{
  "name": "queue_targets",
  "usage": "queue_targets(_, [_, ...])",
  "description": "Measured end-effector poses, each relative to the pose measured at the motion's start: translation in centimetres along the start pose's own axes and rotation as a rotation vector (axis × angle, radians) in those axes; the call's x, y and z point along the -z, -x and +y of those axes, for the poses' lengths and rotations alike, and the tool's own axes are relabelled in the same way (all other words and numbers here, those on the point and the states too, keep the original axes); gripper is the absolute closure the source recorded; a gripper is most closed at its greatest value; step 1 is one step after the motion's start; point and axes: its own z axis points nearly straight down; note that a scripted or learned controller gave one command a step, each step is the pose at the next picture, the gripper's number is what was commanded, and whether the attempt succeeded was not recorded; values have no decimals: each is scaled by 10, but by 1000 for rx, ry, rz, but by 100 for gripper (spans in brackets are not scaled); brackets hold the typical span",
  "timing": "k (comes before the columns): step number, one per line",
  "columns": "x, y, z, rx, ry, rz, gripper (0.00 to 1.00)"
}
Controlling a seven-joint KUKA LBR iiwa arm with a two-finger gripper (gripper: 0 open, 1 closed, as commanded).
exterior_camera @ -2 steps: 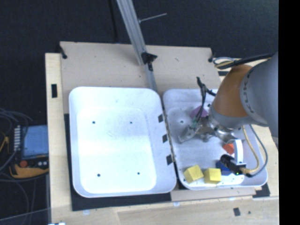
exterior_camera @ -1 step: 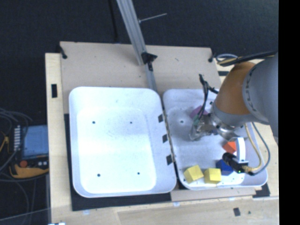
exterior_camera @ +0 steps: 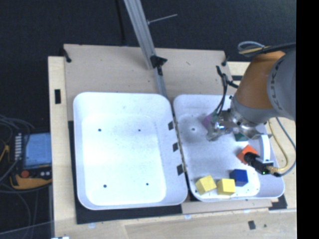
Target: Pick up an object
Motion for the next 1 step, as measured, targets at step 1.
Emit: queue_targets(1, [44,0,4,0,-1,0,100])
